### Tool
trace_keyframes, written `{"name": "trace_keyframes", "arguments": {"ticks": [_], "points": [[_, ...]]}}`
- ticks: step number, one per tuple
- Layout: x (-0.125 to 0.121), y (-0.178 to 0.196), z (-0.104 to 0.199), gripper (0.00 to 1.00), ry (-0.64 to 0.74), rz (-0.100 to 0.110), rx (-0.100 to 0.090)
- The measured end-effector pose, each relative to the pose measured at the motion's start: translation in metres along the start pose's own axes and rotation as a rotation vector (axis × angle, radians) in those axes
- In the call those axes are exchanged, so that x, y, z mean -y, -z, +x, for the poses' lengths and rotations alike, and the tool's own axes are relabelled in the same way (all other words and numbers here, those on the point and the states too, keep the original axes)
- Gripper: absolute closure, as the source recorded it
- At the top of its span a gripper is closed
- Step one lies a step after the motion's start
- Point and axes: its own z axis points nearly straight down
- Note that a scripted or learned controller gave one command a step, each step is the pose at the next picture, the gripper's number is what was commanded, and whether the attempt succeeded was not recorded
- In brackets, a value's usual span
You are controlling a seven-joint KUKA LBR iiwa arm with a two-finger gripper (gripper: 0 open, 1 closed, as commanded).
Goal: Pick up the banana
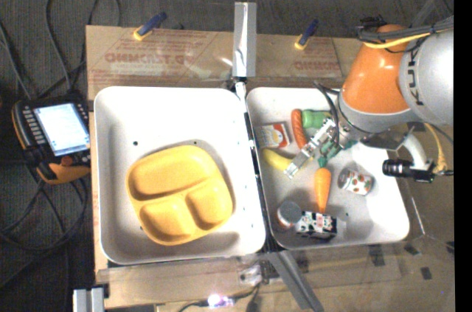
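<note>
1. Banana first: the small yellow curved plastic banana (275, 158) lies in the right-hand shallow white bin (383, 228), near its left wall, just below a small white-and-red carton (274, 134).
2. My two-finger metal pincer (295, 168) hangs right at the banana's right end, its tips slanting down toward the fruit. I cannot tell how wide my tips stand, nor whether anything sits between them (glare and clutter blur that spot).
3. To do this step well, I judge I should straddle the banana across its narrow body, not along its length, and settle low before closing; a smooth, rounded skin like this could squirt sideways under a pinch near the tapered end.
4. Crowding matters: an orange tapered plastic carrot (322, 187) lies just right of my tips, and a second orange carrot with a green top (298, 125) lies above them. I would keep clear of both.
5. Further off sit a white ball with red spots (354, 181), a dull round tin (288, 214) and a dark boxy toy (317, 224).
6. A glossy yellow moulded tray with three compartments (181, 192) rests in the left-hand shallow white bin (110, 126).
</note>
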Motion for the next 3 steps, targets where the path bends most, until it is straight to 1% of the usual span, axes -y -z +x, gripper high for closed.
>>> {"name": "trace_keyframes", "arguments": {"ticks": [1,2,3], "points": [[-0.01,-0.062,-0.016,0.0,-0.172,-0.01,0.005],[-0.012,-0.053,-0.017,1.0,-0.172,-0.014,0.01],[-0.061,0.031,0.0,1.0,-0.23,-0.001,0.001]]}}
